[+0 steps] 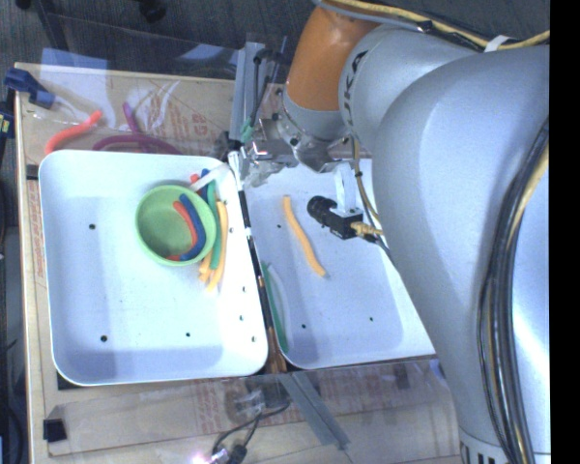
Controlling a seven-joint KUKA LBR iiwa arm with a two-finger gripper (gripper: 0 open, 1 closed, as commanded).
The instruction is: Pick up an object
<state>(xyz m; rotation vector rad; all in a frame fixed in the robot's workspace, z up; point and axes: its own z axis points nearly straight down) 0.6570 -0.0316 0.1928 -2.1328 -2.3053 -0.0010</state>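
Hovering gripper point(254, 162) at 12 o'clock, over gap between bins; can't tell if it grips anything. Nothing lifted yet. Orange stick point(303, 236) lies in right bin point(367, 327), toward 5 o'clock from gripper. Green bowl point(174, 224) sits in left bin point(106, 307). Picking left to do.

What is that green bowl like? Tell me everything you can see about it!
The green bowl is round, light green and looks like plastic. It stands upright in the left white bin, near the bin's upper right part. Inside it lie a red curved strip and a blue one. Orange and yellow sticks stick out along its right side, touching the rim. Nothing grips it; the gripper is off to its upper right.
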